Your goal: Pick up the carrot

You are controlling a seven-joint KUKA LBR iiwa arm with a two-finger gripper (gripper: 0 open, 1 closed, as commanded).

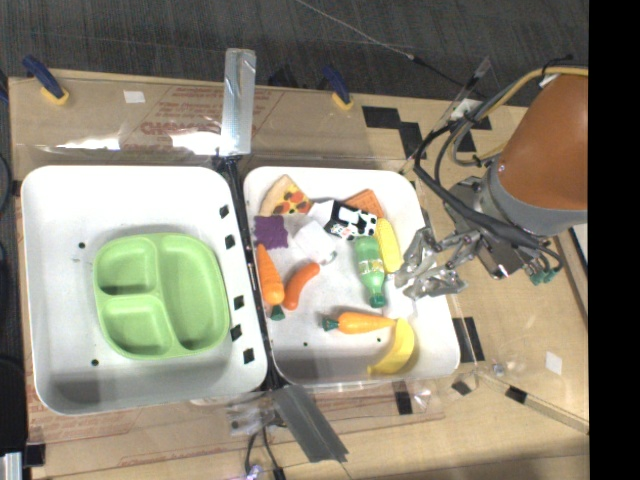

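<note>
Two carrots lie in the right bin (pixel 432 353). One carrot (pixel 361 321) lies flat near the front, its green top pointing left. A second carrot (pixel 268 276) runs along the bin's left wall, green end toward the front. My gripper (pixel 412 271) hangs over the bin's right rim, above and to the right of the front carrot. It is open, with nothing between its fingers. A green bottle (pixel 369 266) lies just left of it.
The right bin also holds two bananas (pixel 398 350), pizza slices (pixel 285 197), a purple piece (pixel 269 231), an orange sausage-like piece (pixel 299 284) and a black-and-white item (pixel 349 222). A green divided plate (pixel 160 294) sits in the left bin (pixel 50 268).
</note>
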